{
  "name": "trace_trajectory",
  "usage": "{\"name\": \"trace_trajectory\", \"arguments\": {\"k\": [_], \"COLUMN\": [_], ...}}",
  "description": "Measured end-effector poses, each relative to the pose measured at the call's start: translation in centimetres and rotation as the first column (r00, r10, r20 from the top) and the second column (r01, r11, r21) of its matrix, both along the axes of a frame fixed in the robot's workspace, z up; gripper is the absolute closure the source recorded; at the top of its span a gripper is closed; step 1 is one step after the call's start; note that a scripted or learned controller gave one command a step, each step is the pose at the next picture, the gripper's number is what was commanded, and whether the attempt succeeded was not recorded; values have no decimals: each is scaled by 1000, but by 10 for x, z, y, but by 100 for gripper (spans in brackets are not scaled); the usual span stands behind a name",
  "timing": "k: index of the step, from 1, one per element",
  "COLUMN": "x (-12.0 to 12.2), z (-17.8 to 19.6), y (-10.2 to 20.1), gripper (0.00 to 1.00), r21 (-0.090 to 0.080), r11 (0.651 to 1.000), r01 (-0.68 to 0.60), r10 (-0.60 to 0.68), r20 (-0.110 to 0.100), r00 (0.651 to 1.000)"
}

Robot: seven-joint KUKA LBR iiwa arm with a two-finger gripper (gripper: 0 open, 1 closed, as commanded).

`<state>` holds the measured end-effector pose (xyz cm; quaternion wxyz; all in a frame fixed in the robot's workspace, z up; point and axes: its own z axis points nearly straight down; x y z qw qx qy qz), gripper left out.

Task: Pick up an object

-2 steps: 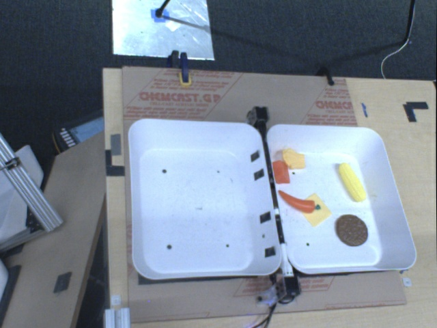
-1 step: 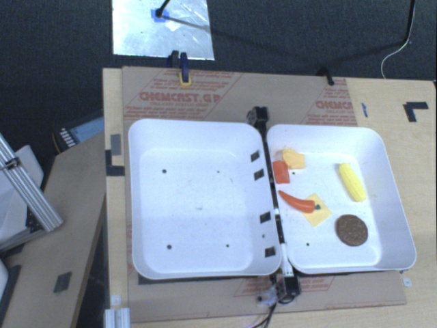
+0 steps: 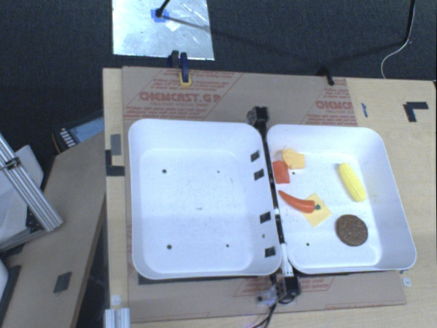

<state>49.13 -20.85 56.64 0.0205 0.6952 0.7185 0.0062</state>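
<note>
My toys all sit in the right bin: corn cob at 3 o'clock, brown cookie at 5, chili pepper on a cheese slice. I cannot tell my tool's state. The flat cookie could slip.
</note>
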Motion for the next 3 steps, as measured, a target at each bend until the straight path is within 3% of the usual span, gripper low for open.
{"name": "trace_trajectory", "arguments": {"k": [3], "x": [1], "z": [35], "y": [-1], "gripper": [100], "r21": [-8], "r11": [1000], "r01": [-9], "r10": [9], "r20": [12], "r00": [1000]}}
